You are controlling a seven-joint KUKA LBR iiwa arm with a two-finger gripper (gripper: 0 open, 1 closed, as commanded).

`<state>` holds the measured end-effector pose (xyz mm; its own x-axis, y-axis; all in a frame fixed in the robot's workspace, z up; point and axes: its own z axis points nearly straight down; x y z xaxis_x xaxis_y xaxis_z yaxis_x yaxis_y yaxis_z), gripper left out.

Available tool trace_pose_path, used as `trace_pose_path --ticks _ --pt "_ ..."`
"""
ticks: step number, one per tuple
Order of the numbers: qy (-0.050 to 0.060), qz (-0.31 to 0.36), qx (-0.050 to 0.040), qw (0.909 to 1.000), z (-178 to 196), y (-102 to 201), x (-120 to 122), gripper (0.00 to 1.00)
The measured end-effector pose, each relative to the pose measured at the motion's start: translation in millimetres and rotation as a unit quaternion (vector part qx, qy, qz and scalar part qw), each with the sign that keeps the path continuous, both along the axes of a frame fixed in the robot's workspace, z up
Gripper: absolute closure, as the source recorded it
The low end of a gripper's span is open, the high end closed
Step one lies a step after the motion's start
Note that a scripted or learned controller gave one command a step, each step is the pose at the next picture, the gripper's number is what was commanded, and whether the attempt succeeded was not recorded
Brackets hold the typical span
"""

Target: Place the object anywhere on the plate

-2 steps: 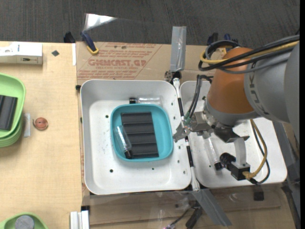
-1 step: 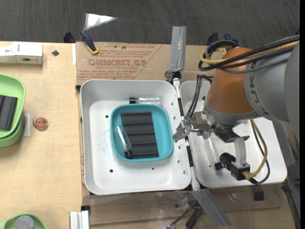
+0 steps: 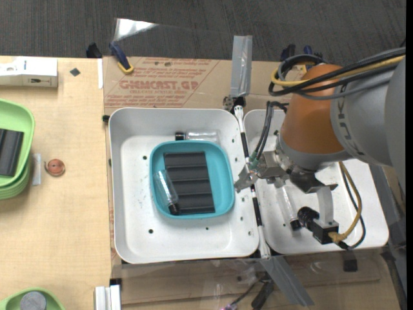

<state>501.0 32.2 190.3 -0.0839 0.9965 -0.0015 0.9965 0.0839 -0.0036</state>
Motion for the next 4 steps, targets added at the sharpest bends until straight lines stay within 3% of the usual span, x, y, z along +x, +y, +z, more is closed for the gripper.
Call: trace_pose_path --ticks 4 --pt "0.0 0.0 0.0 1.0 0.0 0.0 0.0 0.0"
